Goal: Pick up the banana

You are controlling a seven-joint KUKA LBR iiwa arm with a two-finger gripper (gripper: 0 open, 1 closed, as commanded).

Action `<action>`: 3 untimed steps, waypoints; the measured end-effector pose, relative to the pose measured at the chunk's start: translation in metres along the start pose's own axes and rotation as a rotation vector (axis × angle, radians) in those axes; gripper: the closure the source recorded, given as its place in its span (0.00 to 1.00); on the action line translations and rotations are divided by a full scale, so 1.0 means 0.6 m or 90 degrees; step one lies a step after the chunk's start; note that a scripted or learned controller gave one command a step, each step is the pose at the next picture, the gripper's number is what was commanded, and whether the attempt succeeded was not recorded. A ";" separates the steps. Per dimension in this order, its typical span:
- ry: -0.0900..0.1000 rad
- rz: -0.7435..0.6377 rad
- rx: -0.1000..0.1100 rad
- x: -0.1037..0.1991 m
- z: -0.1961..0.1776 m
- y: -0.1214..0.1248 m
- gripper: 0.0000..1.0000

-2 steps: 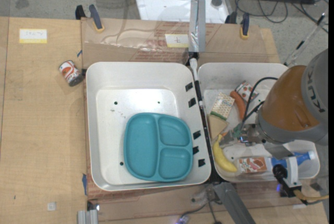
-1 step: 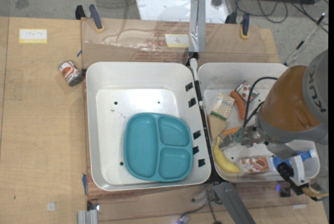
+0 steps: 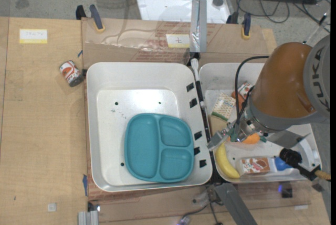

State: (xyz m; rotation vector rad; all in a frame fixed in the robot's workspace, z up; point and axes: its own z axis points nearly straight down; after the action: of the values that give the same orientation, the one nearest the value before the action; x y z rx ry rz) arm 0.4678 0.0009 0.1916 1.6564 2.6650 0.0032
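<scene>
A: Where is the banana (image 3: 226, 162)?

B: You will find it in the right bin (image 3: 315, 153); it lies at the near left corner of that bin, right by the wall between the two bins; it is yellow and curved, and one end points up toward the arm.

A: And the gripper (image 3: 234, 135)?

B: It hangs just above the top end of the banana; the big grey and orange arm (image 3: 286, 87) covers most of it; you cannot tell how far the fingers are apart, and you cannot see anything held between them.

A: What sits close to the banana?

B: Just to its right lies a flat packet (image 3: 255, 165) with red and white on it; a small orange thing (image 3: 252, 139) sits up and to the right of the banana, under the arm; a pale snack bag (image 3: 223, 107) lies farther up from the banana, near the same wall.

A: And on the other side?

B: To the left of the banana, over the wall, is the left bin (image 3: 105, 114); a teal plate (image 3: 159, 148) with three parts lies in it; a little can (image 3: 70, 72) lies on the bench far up and left of the banana, outside the bins.
</scene>
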 end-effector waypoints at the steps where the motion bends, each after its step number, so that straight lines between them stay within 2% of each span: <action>1: 0.000 0.190 0.001 -0.074 0.000 0.038 0.00; 2: 0.001 0.182 0.003 -0.051 0.001 -0.027 0.00; 3: 0.002 0.102 0.002 -0.012 0.000 -0.007 0.00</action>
State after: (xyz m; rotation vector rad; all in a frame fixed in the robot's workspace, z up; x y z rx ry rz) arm 0.4673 -0.0073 0.1914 1.8667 2.5276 0.0011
